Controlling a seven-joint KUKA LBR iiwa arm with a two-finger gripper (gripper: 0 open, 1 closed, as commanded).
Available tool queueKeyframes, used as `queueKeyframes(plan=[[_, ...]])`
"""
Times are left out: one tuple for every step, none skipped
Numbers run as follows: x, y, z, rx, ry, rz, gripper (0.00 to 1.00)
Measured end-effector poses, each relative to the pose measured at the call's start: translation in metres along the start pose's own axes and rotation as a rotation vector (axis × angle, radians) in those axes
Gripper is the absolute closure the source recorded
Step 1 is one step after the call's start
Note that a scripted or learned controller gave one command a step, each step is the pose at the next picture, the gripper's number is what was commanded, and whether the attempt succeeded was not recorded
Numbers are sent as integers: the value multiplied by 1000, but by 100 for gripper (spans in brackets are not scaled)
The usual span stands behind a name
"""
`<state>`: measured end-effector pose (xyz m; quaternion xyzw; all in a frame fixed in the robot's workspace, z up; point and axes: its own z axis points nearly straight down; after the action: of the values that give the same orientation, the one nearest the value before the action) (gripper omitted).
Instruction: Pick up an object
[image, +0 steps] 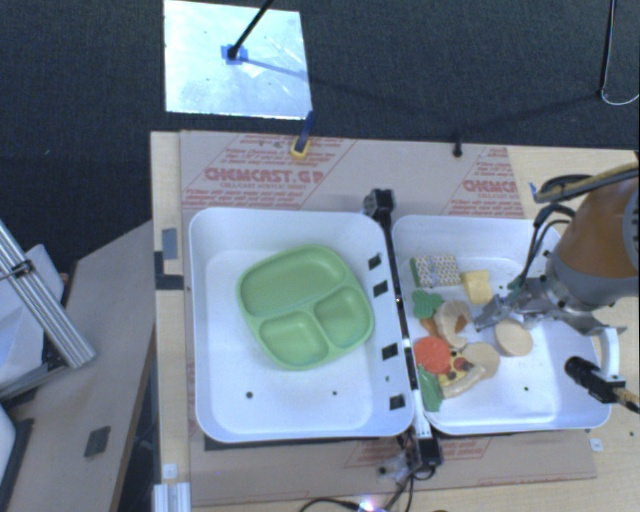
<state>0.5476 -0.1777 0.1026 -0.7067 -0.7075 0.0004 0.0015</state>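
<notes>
The likeliest thing to be picked is the pale tan oval piece, lying flat on the floor of the right bin, at the right edge of a small heap of toy food. It sits just beside and slightly below the end effector, toward the arm's side of the bin, its long axis running roughly across the view with a slight tilt. Whether the end effector touches it, or only hangs above it, cannot be told from this slanted look down. Nor can the state of the end effector be made out: its tip reads as a grey blur against the white bin. Left of the oval piece lie a brown-and-cream piece, a red-orange round and a flat pizza-like slice, touching or overlapping, so where one stops and the next begins is hard to judge. Farther back sit a yellow block, a dotted white block and a small green piece. The left bin holds a green divided plate, well apart from the arm. Both bins rest on the table, and the arm's grey body with its orange band is cut off at the right.
</notes>
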Motion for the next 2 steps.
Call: queueKeyframes(plan=[[1, 1, 19, -2, -1, 1, 0], [0, 2, 7, -6, -2, 1, 100]])
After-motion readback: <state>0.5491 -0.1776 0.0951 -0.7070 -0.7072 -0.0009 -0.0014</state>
